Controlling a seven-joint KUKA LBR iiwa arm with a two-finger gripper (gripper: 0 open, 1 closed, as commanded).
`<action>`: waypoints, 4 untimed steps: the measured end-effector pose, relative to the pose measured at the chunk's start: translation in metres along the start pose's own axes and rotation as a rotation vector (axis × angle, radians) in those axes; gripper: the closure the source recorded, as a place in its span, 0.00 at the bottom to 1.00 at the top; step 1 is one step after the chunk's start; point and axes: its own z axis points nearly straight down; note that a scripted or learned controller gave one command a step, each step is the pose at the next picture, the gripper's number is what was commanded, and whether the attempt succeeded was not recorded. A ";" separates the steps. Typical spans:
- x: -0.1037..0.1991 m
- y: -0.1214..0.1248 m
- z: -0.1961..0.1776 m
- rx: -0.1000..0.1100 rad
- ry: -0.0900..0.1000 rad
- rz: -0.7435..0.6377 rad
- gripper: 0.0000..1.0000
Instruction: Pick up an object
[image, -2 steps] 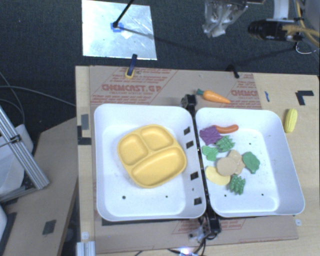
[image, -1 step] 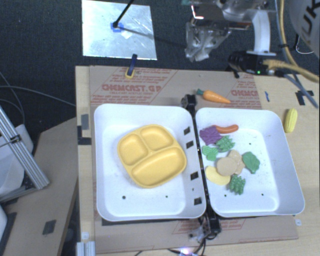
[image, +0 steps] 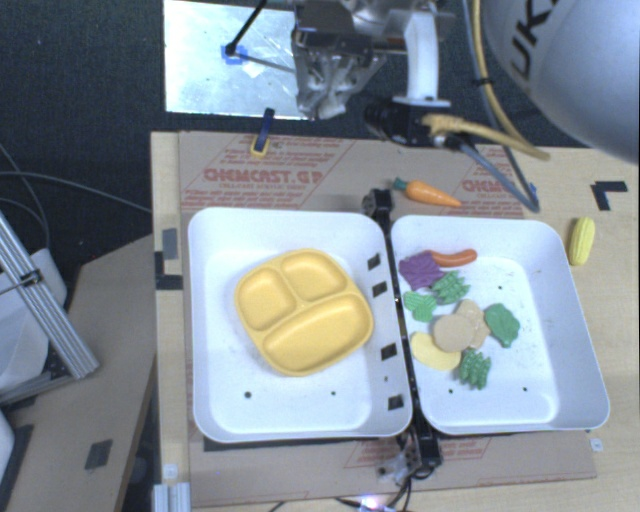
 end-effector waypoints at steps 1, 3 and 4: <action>0.001 -0.101 -0.002 0.001 0.000 0.003 1.00; -0.056 -0.116 0.064 0.008 -0.006 0.015 1.00; -0.070 -0.117 0.165 0.011 -0.007 0.013 1.00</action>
